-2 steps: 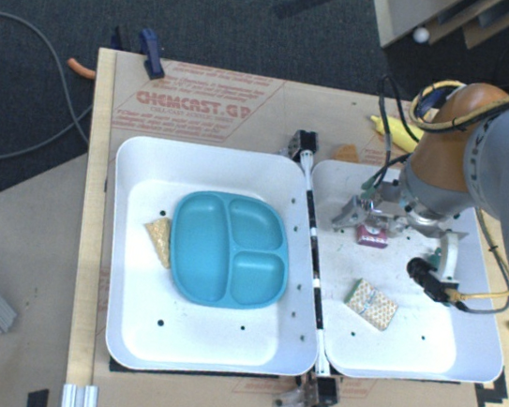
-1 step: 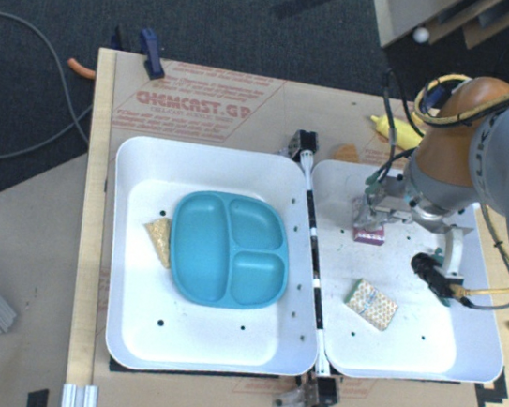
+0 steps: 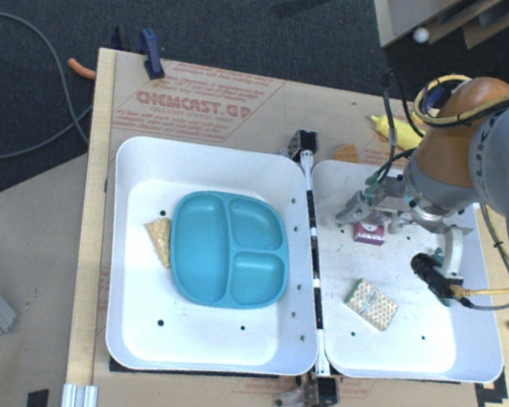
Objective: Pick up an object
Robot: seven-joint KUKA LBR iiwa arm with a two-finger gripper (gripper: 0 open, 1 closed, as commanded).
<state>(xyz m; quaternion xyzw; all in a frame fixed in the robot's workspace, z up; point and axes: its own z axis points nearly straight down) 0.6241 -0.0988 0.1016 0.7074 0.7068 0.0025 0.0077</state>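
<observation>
Pincer: the pincer point(image 3: 373, 216) is down in the right bin point(image 3: 421, 356), near its far left corner, and whether it is open, closed or gripping, I cannot tell from here.
Small package: a small maroon-and-white package point(image 3: 370, 232) sits right at the pincer tips, possibly between them, but the view is too coarse to call it.
Patterned pouch: a patterned pouch point(image 3: 372, 304) lies flat on the right bin floor, nearer the camera, well apart from the pincer.
Arm: the arm point(image 3: 453, 142), orange band showing, reaches in from the right over the bin.
Left bin: the left bin point(image 3: 144, 181) carries a blue divided plate point(image 3: 229, 249), and a tan sponge-like piece point(image 3: 160, 236) pokes out at its left edge.
Bench: the bench point(image 3: 204, 96) holds both bins side by side.
</observation>
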